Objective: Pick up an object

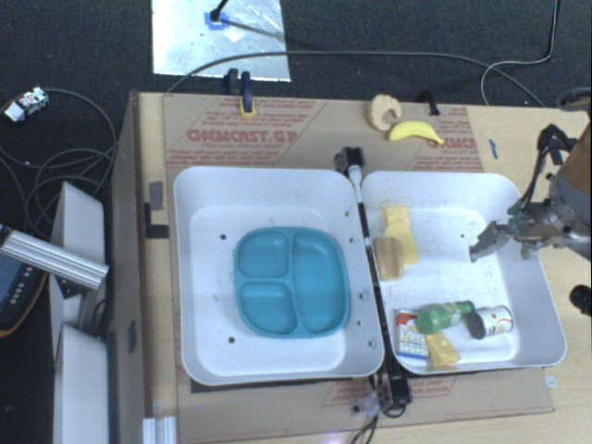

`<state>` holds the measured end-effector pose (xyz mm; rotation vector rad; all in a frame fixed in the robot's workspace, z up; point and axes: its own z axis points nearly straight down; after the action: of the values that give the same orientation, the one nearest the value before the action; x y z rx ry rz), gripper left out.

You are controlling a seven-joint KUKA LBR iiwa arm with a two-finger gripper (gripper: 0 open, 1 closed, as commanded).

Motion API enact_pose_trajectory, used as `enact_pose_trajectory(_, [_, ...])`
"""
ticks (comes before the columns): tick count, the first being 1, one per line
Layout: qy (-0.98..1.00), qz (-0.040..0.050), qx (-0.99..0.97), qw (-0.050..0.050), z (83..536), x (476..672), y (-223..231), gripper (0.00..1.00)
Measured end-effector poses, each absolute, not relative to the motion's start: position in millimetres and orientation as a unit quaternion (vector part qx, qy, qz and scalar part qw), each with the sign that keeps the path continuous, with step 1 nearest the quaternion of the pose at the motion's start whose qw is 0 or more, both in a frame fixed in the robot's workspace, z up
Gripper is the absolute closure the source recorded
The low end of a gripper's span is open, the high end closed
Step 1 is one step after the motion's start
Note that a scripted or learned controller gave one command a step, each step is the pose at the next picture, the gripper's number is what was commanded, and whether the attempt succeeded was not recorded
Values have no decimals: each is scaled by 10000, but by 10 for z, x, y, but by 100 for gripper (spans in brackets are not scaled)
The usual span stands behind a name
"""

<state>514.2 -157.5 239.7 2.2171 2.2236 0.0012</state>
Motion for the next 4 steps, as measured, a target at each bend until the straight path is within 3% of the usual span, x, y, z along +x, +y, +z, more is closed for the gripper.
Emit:
enact_pose_trajectory(1, [7085,2,7057,-2,1906,5354,-934,0])
enact_pose_trajectory(2, [7080,3,7062,4,1910,5354,-943,0])
enact_pose_trajectory(3, [7081,9,7062,14,919,5712,-839,0])
enact_pose_trajectory(4, [7087,23,7055,41,882,6535,-856,0])
